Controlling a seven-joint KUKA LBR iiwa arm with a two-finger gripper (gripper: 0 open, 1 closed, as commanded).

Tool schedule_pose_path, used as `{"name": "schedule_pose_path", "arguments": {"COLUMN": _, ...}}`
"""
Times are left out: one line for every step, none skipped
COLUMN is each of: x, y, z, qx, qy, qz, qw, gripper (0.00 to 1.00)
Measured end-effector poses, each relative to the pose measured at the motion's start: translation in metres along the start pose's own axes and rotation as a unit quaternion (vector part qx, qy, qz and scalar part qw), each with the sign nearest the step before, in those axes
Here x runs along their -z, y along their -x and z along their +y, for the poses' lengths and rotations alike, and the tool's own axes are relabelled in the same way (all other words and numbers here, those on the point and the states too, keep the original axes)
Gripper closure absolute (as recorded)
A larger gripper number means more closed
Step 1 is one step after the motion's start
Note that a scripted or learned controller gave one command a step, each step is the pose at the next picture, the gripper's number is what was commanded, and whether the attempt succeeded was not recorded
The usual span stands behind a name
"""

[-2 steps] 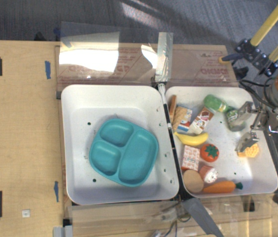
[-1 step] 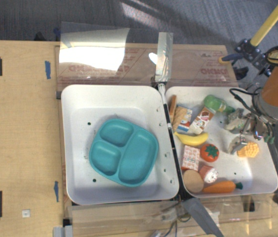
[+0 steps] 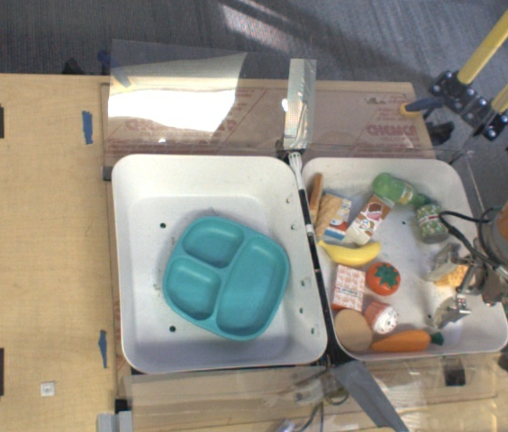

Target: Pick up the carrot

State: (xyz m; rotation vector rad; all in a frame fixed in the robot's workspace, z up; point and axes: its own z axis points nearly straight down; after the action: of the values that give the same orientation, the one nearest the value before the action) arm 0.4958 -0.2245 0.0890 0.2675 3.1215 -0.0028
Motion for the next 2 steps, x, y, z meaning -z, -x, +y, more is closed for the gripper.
{"name": "schedule_pose_path", "arguments": {"x": 0.013, "y": 0.005, "z": 0.001, "qx": 0.001, "qy": -0.001, "qz": -0.007, "qw": 1.0000, "gripper": 1.00}}
{"name": "schedule_pose_path", "arguments": {"x": 0.136, "y": 0.001, "z": 0.000, "qx": 0.130, "qy": -0.001, "qz": -0.002, "qw": 0.9915, "gripper": 1.00}}
